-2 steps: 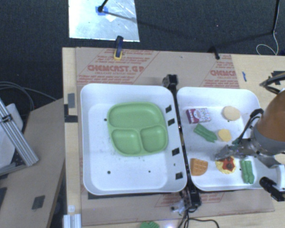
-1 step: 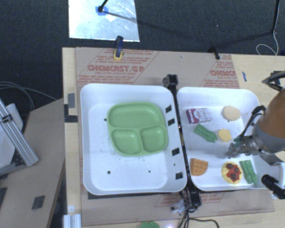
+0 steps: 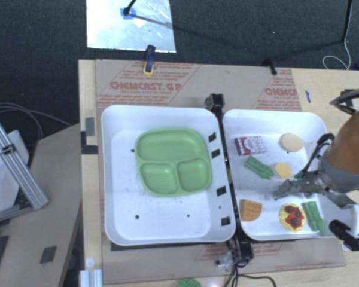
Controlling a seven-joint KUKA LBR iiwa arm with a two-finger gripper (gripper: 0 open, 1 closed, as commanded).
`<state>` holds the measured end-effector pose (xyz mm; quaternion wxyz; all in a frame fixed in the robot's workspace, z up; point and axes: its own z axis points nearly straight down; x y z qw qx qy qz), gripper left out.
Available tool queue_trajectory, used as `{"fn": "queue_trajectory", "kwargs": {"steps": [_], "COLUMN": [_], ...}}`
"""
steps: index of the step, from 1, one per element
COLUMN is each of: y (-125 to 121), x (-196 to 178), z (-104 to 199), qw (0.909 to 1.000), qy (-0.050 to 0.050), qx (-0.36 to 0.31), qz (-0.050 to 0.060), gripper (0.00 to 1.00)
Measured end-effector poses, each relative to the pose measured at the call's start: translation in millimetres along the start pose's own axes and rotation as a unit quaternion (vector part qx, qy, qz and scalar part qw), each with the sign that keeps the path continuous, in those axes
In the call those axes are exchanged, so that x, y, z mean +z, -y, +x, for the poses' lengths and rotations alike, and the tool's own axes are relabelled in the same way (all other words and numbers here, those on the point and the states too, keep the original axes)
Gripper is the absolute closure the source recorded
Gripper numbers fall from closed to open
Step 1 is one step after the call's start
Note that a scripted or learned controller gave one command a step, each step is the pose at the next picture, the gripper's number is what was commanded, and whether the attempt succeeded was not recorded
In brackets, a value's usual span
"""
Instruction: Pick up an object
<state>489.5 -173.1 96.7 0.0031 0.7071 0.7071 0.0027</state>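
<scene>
On the counter (image 3: 185, 79), two shallow white bins sit side by side, touching along a black clipped seam.

Left bin (image 3: 116, 178): one green divided plate (image 3: 172, 161), three compartments, lying flat near the bin's centre.

Right bin (image 3: 314, 124), contents:
- Small carton (image 3: 250, 144), maroon and white, lying flat at the upper left.
- Pale tan bread roll (image 3: 291, 142), right of the carton, near the far wall.
- Green pod-shaped vegetable (image 3: 258, 168), tilted, below the carton.
- Small yellow piece (image 3: 282, 170), just right of the green vegetable.
- Orange waffle-textured piece (image 3: 250, 210), at the lower left, near the seam.
- Yellow round item with red topping (image 3: 292, 217), near the front wall.
- Second green stick-shaped item (image 3: 313, 216), just right of the topped item.

Arm (image 3: 353, 154): grey, with orange band, reaching in from the right over the right bin. Gripper (image 3: 283, 191) low over the bin floor, between the yellow piece and the topped item, close to both. Whether its fingers are spread or closed cannot be told; no item is seen between them.

Beyond the counter: a shiny square sheet (image 3: 130, 15) on dark carpet.
</scene>
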Motion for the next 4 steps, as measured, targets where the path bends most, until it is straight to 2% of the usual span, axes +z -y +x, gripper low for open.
{"fn": "queue_trajectory", "kwargs": {"steps": [1, 2, 3, 4], "y": [-31, -100, -97, -91], "x": [-32, 13, 2, -92], "z": [44, 62, 61, 122], "qw": [1.0, 1.0, 1.0, 1.0], "qy": [0.0, 0.0, 0.0, -0.001], "qx": [-0.004, -0.004, -0.004, -0.005], "qz": [0.002, -0.001, 0.002, 0.001], "gripper": [0.0, 0.0, 1.0, 1.0]}}
